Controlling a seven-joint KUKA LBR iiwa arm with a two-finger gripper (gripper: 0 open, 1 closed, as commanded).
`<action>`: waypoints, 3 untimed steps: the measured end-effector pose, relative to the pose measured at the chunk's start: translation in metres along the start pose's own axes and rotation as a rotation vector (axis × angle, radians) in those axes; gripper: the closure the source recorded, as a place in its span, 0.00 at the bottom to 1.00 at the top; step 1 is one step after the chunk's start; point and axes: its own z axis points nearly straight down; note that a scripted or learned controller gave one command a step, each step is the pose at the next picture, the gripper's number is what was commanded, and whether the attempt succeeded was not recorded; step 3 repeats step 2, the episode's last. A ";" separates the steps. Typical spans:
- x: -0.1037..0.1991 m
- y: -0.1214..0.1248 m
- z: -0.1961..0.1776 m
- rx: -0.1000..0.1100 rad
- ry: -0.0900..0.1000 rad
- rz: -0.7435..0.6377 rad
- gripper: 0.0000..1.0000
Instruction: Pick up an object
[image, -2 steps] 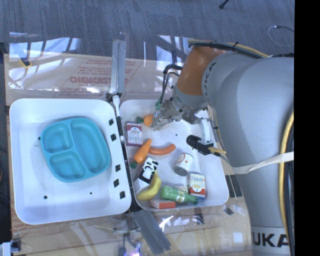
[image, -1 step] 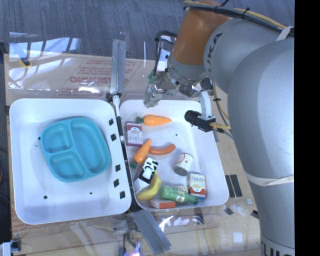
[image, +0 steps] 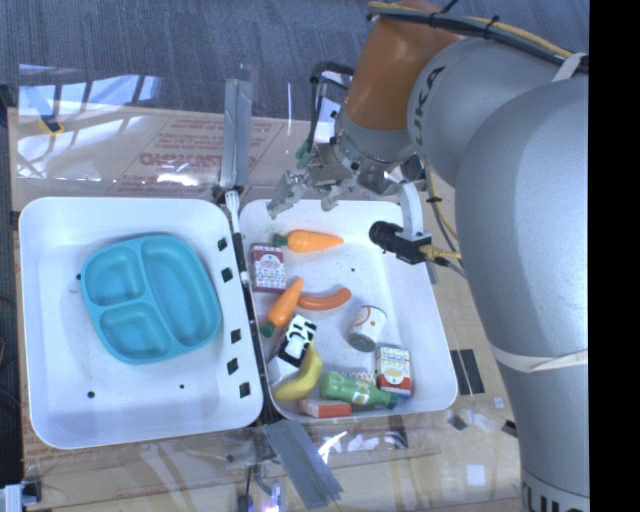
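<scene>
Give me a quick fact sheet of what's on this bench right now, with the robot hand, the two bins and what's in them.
left bin: holds a blue divided plate
right bin: holds toy food and small packages
near its far wall: carrot
middle: second carrot, sausage, tipped can
near edge: banana, green bottle, juice carton
gripper: above the right bin's far edge, holding nothing

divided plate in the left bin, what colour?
Light blue. The divided plate shows best in the camera view, lying in the left bin.
</scene>
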 end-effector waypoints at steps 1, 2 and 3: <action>-0.059 -0.056 0.009 0.003 0.001 -0.110 0.00; -0.054 -0.027 0.131 -0.007 -0.003 -0.087 0.00; -0.054 -0.027 0.131 -0.007 -0.003 -0.087 0.00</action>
